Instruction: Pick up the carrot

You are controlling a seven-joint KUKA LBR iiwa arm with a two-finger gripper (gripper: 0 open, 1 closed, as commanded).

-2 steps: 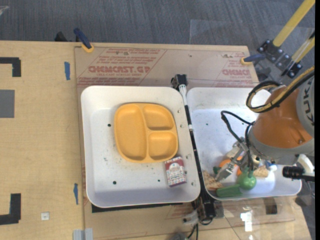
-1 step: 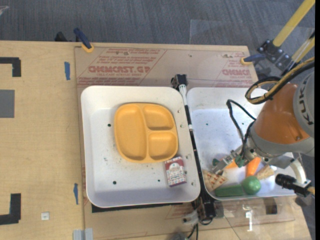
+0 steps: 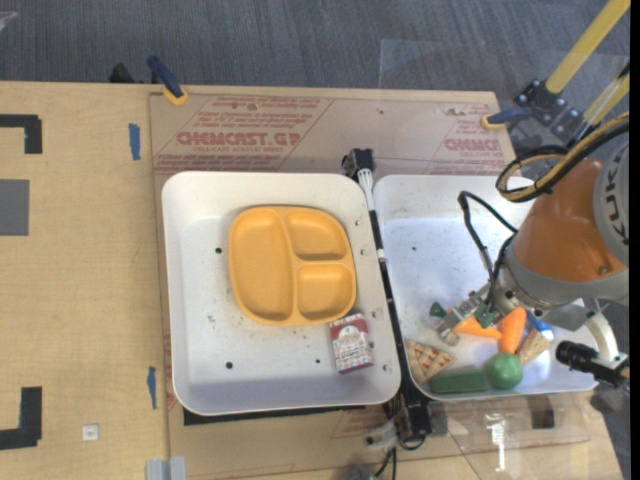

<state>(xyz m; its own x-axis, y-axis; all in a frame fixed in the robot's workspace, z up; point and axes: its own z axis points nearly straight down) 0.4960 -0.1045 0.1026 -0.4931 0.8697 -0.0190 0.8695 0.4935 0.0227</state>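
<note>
Gripper (image 3: pixel 478 315) down among the toys — carrot (image 3: pixel 512 330) not yet lifted

Whether its fingers were apart or clenched could not be told. The carrot — a smooth orange taper — lay just right of them on the right bin (image 3: pixel 420 228), above a glossy green cucumber (image 3: pixel 478 377). Grasp and lift seemed still to come.

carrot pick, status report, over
Claw low in right bin, just left of carrot. Carrot lies in the bin, not gripped. Green pepper and pizza slice crowd it.
</note>
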